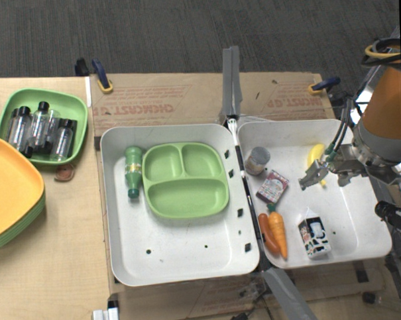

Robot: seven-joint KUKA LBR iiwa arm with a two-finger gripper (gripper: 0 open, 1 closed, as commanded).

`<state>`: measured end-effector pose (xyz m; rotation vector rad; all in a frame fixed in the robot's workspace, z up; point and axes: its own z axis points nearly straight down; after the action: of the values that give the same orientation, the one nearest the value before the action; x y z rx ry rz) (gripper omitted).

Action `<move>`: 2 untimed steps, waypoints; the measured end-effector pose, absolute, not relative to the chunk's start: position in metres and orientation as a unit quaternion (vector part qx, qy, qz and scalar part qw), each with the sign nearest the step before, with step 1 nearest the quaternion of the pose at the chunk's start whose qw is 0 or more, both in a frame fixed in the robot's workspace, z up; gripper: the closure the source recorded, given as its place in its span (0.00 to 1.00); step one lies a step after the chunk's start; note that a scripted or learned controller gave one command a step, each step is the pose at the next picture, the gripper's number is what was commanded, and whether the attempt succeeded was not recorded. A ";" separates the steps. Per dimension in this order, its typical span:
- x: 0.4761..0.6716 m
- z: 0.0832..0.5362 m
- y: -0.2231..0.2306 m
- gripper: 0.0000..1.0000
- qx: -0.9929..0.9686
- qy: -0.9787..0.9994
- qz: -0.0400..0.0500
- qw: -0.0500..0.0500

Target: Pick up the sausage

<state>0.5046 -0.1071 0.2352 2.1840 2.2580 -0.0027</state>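
Dark grey ribbed carpet floor (181, 24), light wooden bench (59, 261), brown cardboard sheet (165, 101) under 2 bins

You are looking down on a wooden desk (72, 261) carrying two shallow white bins. In the left bin (185, 256) a green three-compartment plastic plate (185, 178) lies beside a small green bottle (132, 171). In the right bin (353, 232) you see a reddish-brown sausage (265, 231) lying against an orange carrot (276, 229) near the bin's left wall. A small white carton (314, 237) is to their right, a pink packet (272, 187) above them, a grey can (257, 160) higher up, and a yellow banana (316, 157) by the pincer (315, 176). The pincer hangs over the bin's upper right part, well apart from the sausage, with nothing between its fingers. On the desk's far left, a green tray of dark bottles (43, 126) sits beside stacked orange plates (13, 197).
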 end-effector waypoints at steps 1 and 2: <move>0.532 0.158 -0.141 0.00 0.672 0.740 -0.001 -0.001; 0.578 0.091 -0.205 0.00 0.667 0.745 0.000 0.000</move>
<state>0.5783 -0.2054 0.0913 2.0965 2.3395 -0.0016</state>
